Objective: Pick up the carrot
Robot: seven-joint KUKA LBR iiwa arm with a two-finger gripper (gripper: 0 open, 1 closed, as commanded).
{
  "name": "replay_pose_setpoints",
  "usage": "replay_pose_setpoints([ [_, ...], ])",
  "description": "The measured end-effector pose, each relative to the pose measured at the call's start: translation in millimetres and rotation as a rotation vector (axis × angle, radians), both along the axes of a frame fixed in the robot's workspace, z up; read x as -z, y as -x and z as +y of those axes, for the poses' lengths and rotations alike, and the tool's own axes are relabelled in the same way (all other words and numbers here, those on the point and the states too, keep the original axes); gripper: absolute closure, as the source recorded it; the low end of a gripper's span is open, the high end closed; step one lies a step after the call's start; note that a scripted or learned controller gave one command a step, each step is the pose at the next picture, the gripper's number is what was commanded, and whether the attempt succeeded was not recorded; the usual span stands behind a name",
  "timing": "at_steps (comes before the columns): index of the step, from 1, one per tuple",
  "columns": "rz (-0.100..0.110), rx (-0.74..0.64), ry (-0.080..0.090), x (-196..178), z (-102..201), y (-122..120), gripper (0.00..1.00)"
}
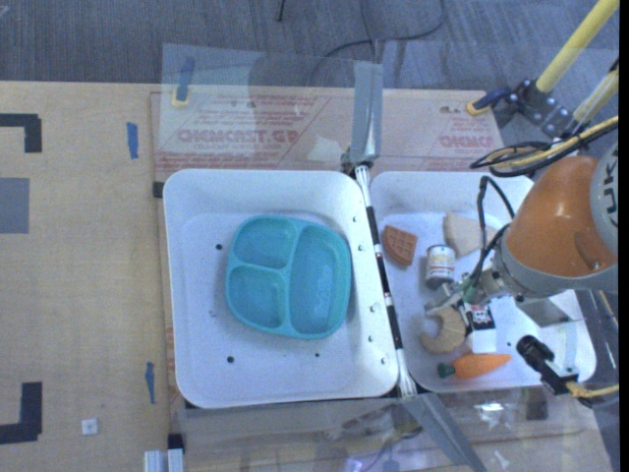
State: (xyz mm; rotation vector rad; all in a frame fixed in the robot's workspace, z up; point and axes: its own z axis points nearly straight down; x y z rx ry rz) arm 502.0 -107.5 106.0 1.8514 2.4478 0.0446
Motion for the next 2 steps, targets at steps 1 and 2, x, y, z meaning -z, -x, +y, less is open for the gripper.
replay_pose_setpoints([
  [1,-0.017,0.011,0.007,-14.1,-6.3,-5.4,1.00],
  [2,0.074,0.334,-0.032,-80.0,24.6,-1.7,1.00],
])
